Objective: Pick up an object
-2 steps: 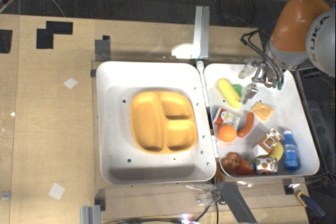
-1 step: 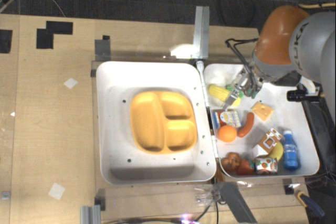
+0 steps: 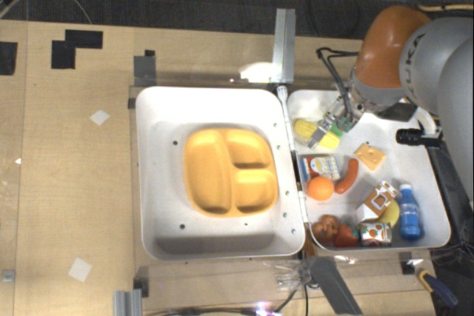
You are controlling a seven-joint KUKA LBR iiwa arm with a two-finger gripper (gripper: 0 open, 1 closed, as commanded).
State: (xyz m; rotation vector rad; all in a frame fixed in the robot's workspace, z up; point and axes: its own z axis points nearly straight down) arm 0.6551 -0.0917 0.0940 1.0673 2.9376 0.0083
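Note:
The right bin [image 3: 424, 159] holds several toy foods. A corn cob [image 3: 306, 131], yellow with a green end, lies at its back left. My gripper [image 3: 335, 120] hangs low over the cob's green end, touching it or just above it. The wrist and its orange band [image 3: 385, 48] reach in from the upper right. Further forward lie an orange [image 3: 320, 189], a red sausage [image 3: 346, 177], a cheese wedge [image 3: 369, 156], a blue bottle [image 3: 409, 214] and a banana [image 3: 392, 215].
A yellow divided plate [image 3: 229, 170] sits in the middle of the left bin [image 3: 157, 181]. A small carton [image 3: 378, 197], a printed packet [image 3: 320, 165], a little box [image 3: 375, 234] and reddish-brown pieces [image 3: 331, 230] crowd the right bin's front. A metal post [image 3: 284, 41] stands behind the bins.

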